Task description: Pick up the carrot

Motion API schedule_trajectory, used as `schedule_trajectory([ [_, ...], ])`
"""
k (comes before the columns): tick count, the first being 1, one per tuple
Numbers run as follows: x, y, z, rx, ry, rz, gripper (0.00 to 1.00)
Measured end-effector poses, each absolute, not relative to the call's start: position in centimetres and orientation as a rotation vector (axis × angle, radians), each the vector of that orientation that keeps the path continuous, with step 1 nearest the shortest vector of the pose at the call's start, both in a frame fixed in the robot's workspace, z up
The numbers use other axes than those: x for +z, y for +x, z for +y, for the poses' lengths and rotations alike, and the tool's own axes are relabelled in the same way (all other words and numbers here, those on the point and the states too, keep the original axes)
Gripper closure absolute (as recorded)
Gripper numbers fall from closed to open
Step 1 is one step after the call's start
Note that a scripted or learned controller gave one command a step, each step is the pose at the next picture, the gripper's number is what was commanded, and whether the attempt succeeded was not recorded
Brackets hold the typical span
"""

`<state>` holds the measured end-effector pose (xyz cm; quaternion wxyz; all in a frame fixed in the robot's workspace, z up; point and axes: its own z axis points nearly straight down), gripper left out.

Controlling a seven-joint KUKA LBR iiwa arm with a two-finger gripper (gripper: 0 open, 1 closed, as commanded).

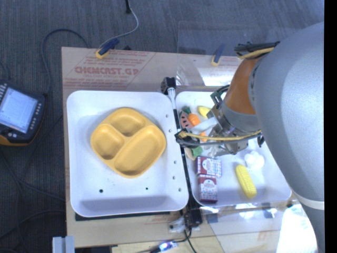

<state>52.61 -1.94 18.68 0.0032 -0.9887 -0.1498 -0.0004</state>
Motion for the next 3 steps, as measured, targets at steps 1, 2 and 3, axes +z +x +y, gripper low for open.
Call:
schedule_trajectory([
  [1, 28.2, 57.9, 2.4, -0.007, -3.122, -0.332, 1.0],
  [2, 17.5, 59.5, 13.8, 0.024, -3.052, -0.734, 1.0],
  [3, 23.8, 59.1, 7.3, 0.007, -2.961, -1.056, 1.0],
])
